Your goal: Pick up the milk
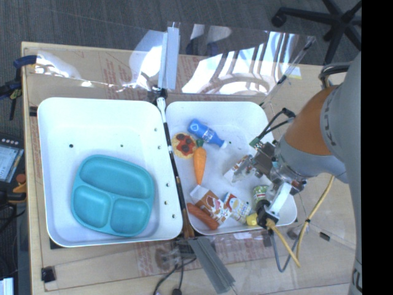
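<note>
Milk: a small carton (232,206) with red and white print, lying on its side low in the right bin (245,112), toward the lower middle of the frame.
Long axis: judged to run from upper left to lower right, at a slant to the bin's front wall.
Tool: the tool (244,168) sits at the right of the right bin, above and a little to the right of the carton in the frame, near it but apart.
Tool state: whether it is parted or closed cannot be told from here; nothing is seen in it.
Relation for the coming move: the carton lies down-frame and slightly left of the tool, so the reach looks short, toward the front wall.
Neighbours of the milk: a brown packet (209,203) touching its left side; a sausage (201,216) beyond that; a yellow piece (252,219) at its right end; a green can (261,193) just to its right.
Farther in the bin: a carrot (199,161), a pizza slice (183,144), a blue bottle (204,133) up-frame.
Left bin: the left bin (55,112) carries a teal divided tray (113,194).
Bench: the bench (73,57) bears both bins.
</note>
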